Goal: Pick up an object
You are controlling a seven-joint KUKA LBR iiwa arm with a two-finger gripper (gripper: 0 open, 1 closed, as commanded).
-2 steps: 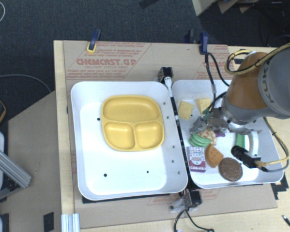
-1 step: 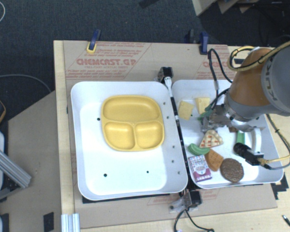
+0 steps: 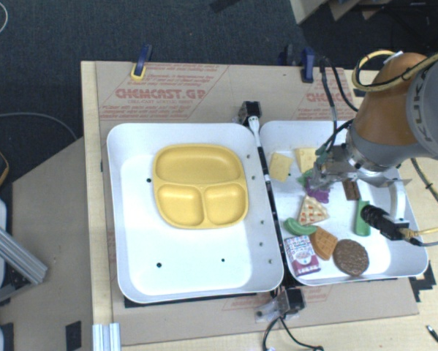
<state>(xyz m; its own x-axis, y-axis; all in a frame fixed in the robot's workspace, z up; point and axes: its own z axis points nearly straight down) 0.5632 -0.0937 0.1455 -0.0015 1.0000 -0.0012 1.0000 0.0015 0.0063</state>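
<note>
Two white bins are seen side by side on a board; the left bin holds a yellow divided plate towards its far half, with bare white floor left open along its near and left sides. The right bin is crowded: pale cheese pieces lie near its far left corner, a waffle wedge sits near the middle, a green piece just beside it, an orange cracker and a round brown cookie towards the near edge, and a small packet against the near left wall. A green stick lies to the right, near a brown bar. The gripper is lowered into the right bin, directly over a purple item; whether anything is held, or how it is set, cannot be told. Little free room is left around it, the shared bin walls being close on its left. Red lettering reading "CHEMCAST GP" is printed on the board beyond the left bin; the packet's print is too small to be read
</note>
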